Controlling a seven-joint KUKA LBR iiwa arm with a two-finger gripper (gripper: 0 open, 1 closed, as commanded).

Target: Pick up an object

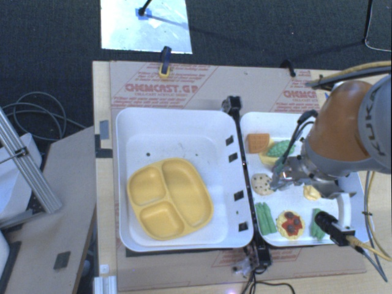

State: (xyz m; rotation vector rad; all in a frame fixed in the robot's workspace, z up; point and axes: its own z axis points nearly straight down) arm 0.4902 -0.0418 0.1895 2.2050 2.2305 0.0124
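Note:
The right bin [294,120] holds several toy foods. An orange square piece [258,142] lies at its back left, with a green leafy piece [280,148] on a yellow piece [268,160] beside it. A speckled round cookie [261,183] lies at the left wall. At the front are green beans [264,217], a small pizza [290,223] and another green piece [316,223]. A pale yellow chunk [312,192] lies near the arm. My gripper [283,177] hangs low just right of the cookie and below the leafy piece; nothing is seen held in it.
In the left bin [177,122] a yellow divided plate [168,197] lies at the front left. The arm's grey and orange body [343,127] covers the right bin's right half. A black divider [242,164] runs between the bins.

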